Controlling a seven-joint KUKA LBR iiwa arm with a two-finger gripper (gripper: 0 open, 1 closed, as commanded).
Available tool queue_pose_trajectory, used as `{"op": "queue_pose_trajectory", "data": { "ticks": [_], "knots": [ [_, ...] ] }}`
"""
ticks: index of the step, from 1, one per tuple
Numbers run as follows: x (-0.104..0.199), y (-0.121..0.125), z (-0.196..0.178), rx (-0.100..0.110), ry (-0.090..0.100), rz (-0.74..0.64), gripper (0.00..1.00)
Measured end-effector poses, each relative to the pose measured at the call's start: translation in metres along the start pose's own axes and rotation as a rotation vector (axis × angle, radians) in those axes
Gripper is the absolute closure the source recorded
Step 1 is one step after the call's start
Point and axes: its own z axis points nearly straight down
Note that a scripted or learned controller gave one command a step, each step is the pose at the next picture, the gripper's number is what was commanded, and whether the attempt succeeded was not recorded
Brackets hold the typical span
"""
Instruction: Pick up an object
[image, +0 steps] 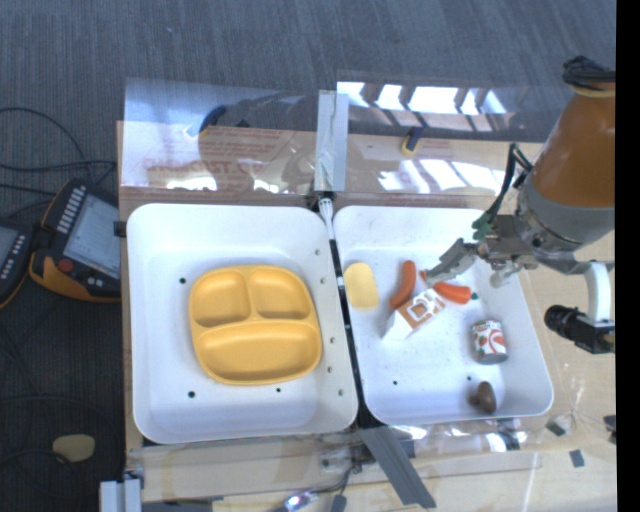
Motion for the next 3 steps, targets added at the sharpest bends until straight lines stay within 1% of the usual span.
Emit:
{"op": "queue_pose_trajectory", "data": {
  "ticks": [1,2,3],
  "knots": [
    [-0.022,0.055,0.142,0.001,0.000,0.001,0.00],
    [-0.032,0.058,0.193,-0.010,-0.002,0.000,0.00],
    [-0.032,0.059,0.183,-0.013,-0.001,0.000,1.00]
  ]
}}
